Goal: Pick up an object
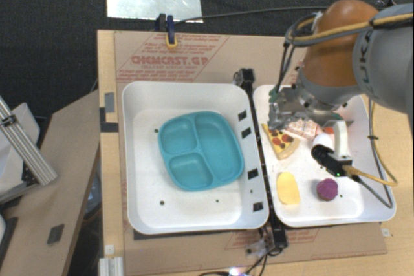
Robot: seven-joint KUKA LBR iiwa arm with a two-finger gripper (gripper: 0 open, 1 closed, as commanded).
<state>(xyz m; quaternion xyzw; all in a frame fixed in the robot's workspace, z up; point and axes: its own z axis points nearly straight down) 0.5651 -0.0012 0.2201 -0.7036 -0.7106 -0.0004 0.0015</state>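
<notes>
Two white bins lie side by side, and the work is in the right bin (310, 211). The pincer (277, 118) hangs low at the far-left corner of that bin, just above the pizza slice (282, 140) and beside a pink-and-white block (303, 128). Whether the pincer is spread or pressed together I cannot tell, because the wrist covers it from this angle. I see no obj. between its tips, so I do not count anything as held.

Step in hand, as I judge it: the approach and descent toward a pick. The lift is not yet done. The pizza slice seems the nearest candidate, though the block is close enough that it may be the target instead.

Next move needs, in my opinion:
- the pincer centred on one thing only. The slice and the block lie almost touching, so there is risk of catching both or pushing one away
- care w/ the bin wall, which is very near on the left side
- a flat slice gives little height to pinch.

Count of things:
- left bin (139, 139): 1 teal divided plate (200, 150), nothing else
- right bin: 1 pizza slice, 1 pink-and-white block, 1 yellow piece (288, 189), 1 purple ball (327, 189) – the last two at the near side, apart from each other and from the pincer.
</notes>
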